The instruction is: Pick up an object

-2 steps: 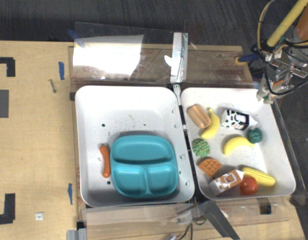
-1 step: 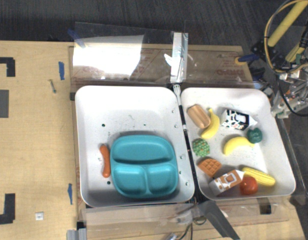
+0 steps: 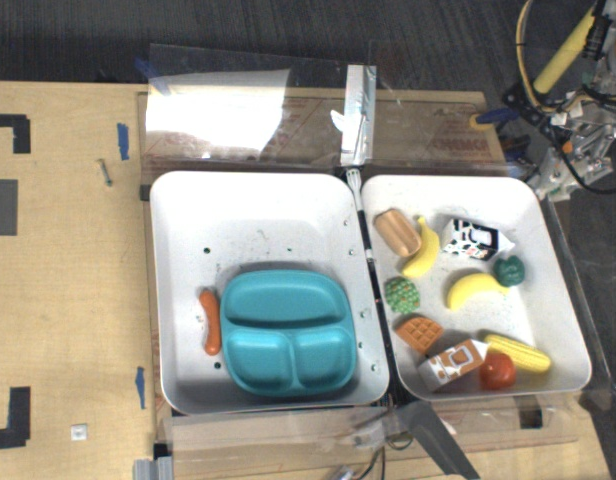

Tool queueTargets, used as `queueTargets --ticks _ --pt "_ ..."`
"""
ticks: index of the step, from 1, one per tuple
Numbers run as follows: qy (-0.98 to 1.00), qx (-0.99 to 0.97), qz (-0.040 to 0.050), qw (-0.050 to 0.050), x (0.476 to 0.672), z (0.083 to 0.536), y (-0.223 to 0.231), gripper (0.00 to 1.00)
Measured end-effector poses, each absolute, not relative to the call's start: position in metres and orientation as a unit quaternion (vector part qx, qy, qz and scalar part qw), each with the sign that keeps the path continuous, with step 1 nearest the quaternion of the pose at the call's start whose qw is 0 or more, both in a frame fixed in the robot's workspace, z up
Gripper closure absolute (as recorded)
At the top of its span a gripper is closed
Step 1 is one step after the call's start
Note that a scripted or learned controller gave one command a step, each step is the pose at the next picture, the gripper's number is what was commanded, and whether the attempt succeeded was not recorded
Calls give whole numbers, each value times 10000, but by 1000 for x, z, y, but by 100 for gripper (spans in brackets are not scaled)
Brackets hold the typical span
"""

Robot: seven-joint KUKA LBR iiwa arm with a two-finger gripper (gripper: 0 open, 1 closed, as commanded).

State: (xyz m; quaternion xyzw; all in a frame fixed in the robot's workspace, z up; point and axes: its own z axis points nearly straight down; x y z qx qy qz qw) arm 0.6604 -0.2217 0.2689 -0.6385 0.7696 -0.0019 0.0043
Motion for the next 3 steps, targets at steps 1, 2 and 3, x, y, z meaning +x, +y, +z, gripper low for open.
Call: queueTargets --ticks 1,2,3 --pt "7625 -6470 -31 48 668 289 -223 100" --pt "7432 -6690 -24 46 668 290 -223 100" --pt "7337 -6795 17 23 667 252 -222 100"
